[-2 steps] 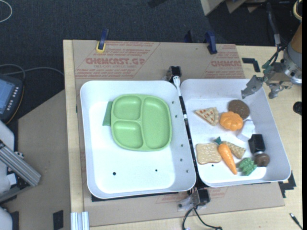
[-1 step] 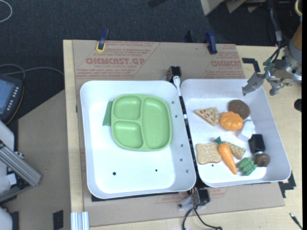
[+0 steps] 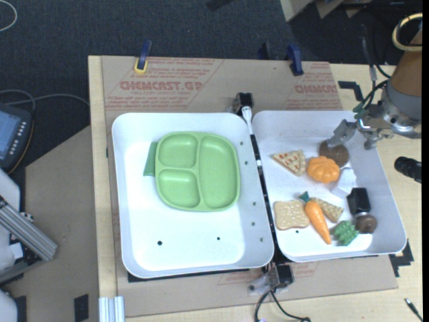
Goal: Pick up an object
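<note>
Nearest the camera, at the front of the right bin (image 3: 389,200), lie a green broccoli-like piece (image 3: 345,233), a small brown round piece (image 3: 366,223) and an orange carrot (image 3: 318,221). The carrot's long axis runs diagonally: leafy green end toward the bin's centre-left, tip toward the front rim beside the green piece. A slice of toast (image 3: 290,214) touches the carrot on its left; a pale wedge (image 3: 330,210) lies against it on its right. A black block (image 3: 358,199) sits just behind the brown piece.

Further back, an orange pumpkin-shaped piece (image 3: 323,169) rests mid-bin, with a pizza-like triangle (image 3: 290,160) just to its left, pointing toward the divider. A brown rounded object (image 3: 334,152) lies directly behind the pumpkin, touching or nearly so.

My claw (image 3: 357,132) hangs over the back right of this bin, its fingers spread apart with nothing between them. The brown object lies just beside the nearer finger; the pumpkin sits one step further toward the front. The carrot is well apart from the claw.

The left bin (image 3: 134,206) holds a green divided plate (image 3: 198,170), three compartments, lying flat. Both bins sit on the tabletop (image 3: 100,113).
</note>
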`<state>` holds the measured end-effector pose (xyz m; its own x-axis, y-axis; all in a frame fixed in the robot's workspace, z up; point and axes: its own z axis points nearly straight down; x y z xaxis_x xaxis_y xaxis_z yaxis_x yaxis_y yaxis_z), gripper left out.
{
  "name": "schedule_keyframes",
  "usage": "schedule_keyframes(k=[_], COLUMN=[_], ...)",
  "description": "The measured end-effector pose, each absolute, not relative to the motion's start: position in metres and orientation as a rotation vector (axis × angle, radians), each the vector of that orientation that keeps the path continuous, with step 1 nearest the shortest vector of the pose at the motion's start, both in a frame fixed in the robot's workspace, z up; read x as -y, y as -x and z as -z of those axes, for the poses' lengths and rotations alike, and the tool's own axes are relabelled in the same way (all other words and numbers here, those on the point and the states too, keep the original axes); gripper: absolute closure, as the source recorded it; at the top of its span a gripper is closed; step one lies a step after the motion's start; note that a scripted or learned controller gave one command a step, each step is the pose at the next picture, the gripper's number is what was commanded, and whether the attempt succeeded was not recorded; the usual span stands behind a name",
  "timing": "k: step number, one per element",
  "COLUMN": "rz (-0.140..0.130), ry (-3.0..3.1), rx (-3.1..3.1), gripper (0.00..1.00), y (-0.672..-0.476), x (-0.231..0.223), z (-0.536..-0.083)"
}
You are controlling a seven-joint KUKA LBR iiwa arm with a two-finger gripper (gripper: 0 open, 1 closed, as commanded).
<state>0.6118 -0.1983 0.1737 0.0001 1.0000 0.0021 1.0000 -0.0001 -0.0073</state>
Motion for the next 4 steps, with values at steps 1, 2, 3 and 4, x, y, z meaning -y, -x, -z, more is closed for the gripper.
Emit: schedule_keyframes(k=[1,2,3,4], rz=[-0.002,-0.002,0.001,0.004], ry=[2.218,2.219,2.222,2.226], rx=[2.217,2.222,2.224,2.227], gripper=[0.00,0.00,1.00,1.00], y=[-0.610,-0.610,-0.611,-0.616], x=[0.198,0.197,0.197,0.206], z=[-0.110,-0.084,-0.096,-0.146])
